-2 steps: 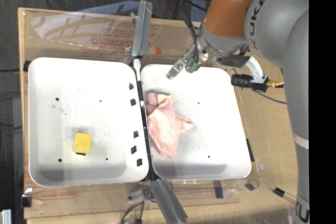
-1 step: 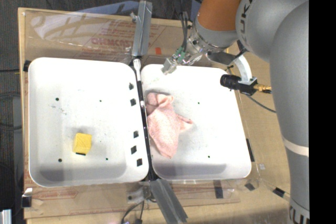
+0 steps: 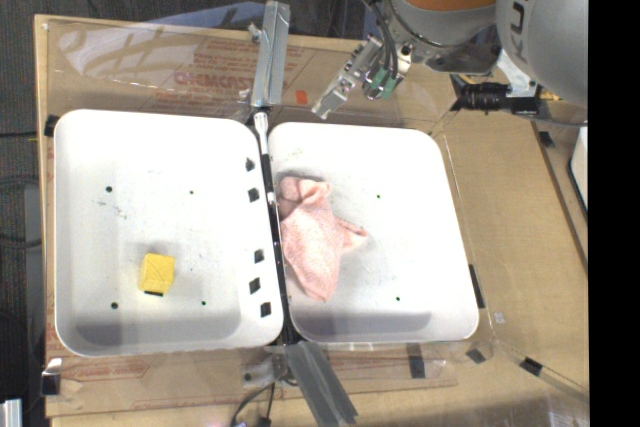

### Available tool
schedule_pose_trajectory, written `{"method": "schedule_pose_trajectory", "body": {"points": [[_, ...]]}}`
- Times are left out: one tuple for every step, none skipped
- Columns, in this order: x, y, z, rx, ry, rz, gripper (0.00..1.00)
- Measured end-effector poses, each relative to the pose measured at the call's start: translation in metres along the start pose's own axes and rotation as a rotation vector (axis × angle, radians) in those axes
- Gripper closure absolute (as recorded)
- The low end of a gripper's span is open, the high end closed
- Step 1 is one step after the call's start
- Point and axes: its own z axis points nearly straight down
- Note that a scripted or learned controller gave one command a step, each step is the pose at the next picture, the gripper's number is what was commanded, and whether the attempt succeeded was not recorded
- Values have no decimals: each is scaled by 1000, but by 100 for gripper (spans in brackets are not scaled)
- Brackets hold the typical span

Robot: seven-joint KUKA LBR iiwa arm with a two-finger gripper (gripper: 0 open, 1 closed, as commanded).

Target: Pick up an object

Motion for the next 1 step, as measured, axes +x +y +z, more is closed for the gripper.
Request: {"method": "schedule_pose_trajectory", "body": {"points": [[10,-2,-38,-1,-2,-208,100]]}}
